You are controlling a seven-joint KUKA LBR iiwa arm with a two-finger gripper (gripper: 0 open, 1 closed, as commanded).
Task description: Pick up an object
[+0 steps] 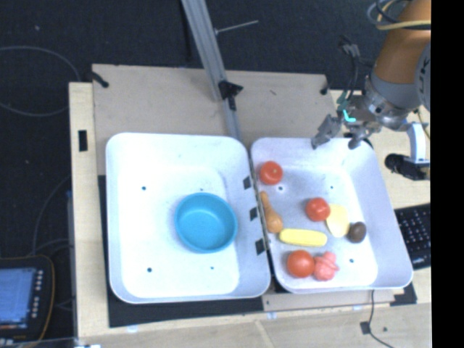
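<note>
- The red tomato (270, 172) sits alone in the right bin's (362, 158) upper left, the nearest easy pick; the other fruit crowds the lower half.
- My claw (338, 130) hovers over the bin's top rim, fingers spread, holding nothing.
- I'd centre over the tomato, descend straight, then close.
- The blue bowl (206, 222) sits in the left bin (145, 158).

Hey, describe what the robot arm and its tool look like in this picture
The arm is grey metal with a broad orange band above the wrist. Pale cables loop over its top, and a thin dark cable runs down beside it. The tool is small and dark grey, with two slim fingers and a small teal light near its base.
</note>
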